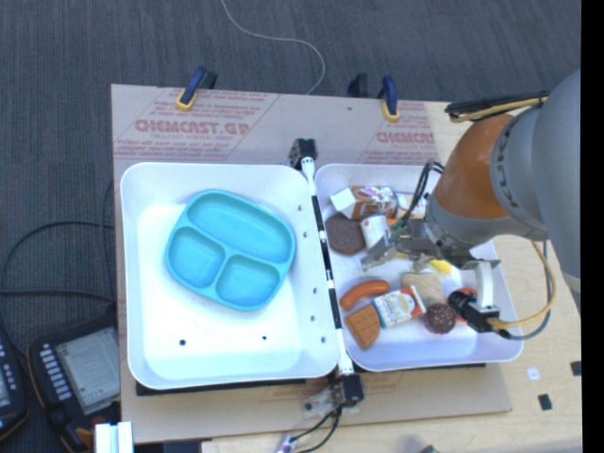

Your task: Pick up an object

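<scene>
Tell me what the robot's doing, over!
Gripper low in right bin, among toy food. Grip unclear. Sausage and brown cookie crowd close. Blue tray sits in left bin.

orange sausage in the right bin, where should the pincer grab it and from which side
Grip the orange sausage across its narrow middle, coming straight down from above. It lies flat and slanted on the floor of the right bin, so the fingers would best close across its short width, not along its length. The square cracker and the small packet sit close beside it, leaving little room at its ends.
</scene>
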You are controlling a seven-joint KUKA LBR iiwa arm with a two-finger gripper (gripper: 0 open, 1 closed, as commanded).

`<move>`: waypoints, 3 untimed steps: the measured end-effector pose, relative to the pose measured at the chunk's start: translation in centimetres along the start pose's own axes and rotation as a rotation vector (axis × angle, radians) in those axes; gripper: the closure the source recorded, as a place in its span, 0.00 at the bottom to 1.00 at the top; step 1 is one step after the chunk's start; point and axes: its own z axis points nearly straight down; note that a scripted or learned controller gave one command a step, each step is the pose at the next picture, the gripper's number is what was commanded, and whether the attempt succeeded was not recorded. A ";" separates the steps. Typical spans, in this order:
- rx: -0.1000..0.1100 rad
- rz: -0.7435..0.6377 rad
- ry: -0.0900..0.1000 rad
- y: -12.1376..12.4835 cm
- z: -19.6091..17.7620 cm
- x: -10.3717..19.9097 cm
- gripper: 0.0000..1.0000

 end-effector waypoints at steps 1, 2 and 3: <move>0.002 0.000 0.000 0.0 -0.9 0.0 1.00; 0.002 0.000 0.000 0.0 -0.9 0.0 0.00; 0.003 0.000 0.000 0.0 -1.8 0.0 1.00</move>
